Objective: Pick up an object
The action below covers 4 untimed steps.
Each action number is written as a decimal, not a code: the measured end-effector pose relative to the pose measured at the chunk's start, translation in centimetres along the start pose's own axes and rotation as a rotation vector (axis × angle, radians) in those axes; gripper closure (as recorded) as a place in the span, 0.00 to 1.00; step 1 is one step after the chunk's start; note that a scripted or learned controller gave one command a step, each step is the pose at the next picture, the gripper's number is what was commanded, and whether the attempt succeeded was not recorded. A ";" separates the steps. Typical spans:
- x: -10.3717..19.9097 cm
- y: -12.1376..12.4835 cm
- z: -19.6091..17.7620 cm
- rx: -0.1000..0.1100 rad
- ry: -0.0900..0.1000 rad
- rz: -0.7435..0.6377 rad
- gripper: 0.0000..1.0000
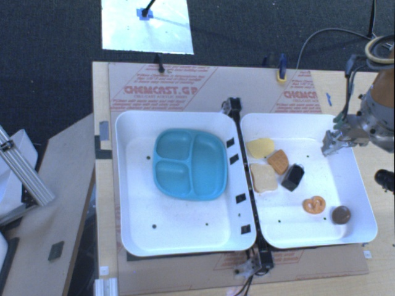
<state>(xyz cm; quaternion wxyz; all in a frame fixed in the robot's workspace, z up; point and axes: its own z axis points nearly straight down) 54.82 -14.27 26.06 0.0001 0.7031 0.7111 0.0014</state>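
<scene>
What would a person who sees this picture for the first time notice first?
Most likely the blue divided plate, lying alone in the left bin. Next, the cluster of small items in the right bin: a yellow piece, a black block and an orange pretzel. The gripper hangs over that bin's far right corner.

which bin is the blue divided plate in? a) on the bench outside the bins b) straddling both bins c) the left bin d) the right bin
c, since the blue divided plate lies flat inside the left bin, well clear of the divider, while the small food-like items sit in the right bin.
</scene>
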 end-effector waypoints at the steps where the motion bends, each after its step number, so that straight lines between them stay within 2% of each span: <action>1: 6.2 0.2 0.9 0.001 0.001 0.000 1.00; 2: 11.8 1.6 0.8 -0.001 0.000 0.000 1.00; 4: 23.0 2.5 1.4 0.000 0.000 0.000 1.00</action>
